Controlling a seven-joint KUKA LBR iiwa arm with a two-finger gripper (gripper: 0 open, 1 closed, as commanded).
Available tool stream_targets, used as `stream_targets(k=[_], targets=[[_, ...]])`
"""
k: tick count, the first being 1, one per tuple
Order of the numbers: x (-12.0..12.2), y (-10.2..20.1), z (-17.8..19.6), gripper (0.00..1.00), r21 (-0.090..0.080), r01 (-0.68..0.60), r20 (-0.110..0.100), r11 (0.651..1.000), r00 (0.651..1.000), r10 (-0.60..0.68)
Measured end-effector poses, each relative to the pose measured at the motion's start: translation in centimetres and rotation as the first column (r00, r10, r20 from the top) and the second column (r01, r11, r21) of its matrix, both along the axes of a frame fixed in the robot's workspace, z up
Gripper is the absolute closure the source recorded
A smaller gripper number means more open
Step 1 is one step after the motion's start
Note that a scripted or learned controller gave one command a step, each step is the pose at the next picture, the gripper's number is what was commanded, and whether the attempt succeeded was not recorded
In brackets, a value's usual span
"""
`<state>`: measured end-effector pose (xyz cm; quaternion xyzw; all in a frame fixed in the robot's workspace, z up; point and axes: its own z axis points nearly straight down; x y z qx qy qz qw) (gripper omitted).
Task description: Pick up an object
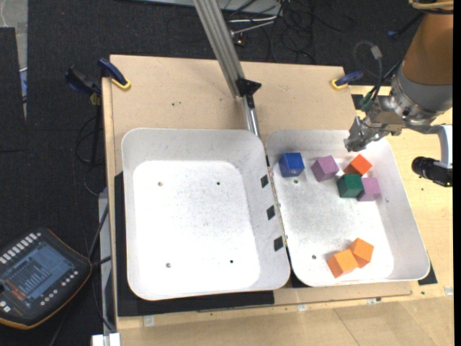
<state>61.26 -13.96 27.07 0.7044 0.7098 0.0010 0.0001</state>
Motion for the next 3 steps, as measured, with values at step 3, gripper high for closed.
stream_targets(k=[3], targets=[[-3.0, 17.1, -2.3, 1.00, 0.001, -0.001, -0.004, 1.000, 1.000, 0.001]])
